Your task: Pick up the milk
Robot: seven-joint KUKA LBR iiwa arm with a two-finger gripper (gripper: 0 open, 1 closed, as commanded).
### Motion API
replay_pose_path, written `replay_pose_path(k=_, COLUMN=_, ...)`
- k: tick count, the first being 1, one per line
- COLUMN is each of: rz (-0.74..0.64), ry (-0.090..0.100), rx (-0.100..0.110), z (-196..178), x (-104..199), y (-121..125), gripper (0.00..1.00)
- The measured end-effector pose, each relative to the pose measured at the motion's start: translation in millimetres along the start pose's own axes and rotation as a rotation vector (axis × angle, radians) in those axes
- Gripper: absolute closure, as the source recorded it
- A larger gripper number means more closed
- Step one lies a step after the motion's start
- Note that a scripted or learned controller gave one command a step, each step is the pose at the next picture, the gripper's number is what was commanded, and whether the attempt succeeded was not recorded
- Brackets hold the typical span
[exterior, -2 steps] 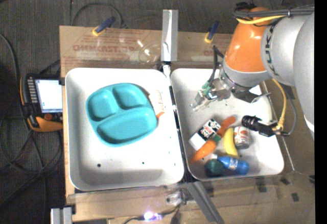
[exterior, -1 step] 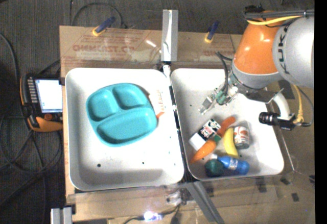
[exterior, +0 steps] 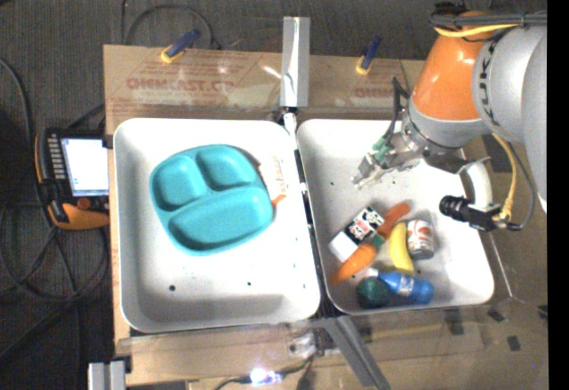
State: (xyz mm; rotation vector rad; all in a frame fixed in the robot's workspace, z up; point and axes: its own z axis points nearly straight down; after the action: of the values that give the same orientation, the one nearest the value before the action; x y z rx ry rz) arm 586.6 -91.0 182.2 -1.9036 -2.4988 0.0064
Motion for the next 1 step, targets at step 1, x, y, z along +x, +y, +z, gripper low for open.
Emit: replay_pose_path(k=1, rz=0.568, ry=-0.002, rx=0.001, z=-111.7, x=-44.1, y=6.9, gripper=1.00)
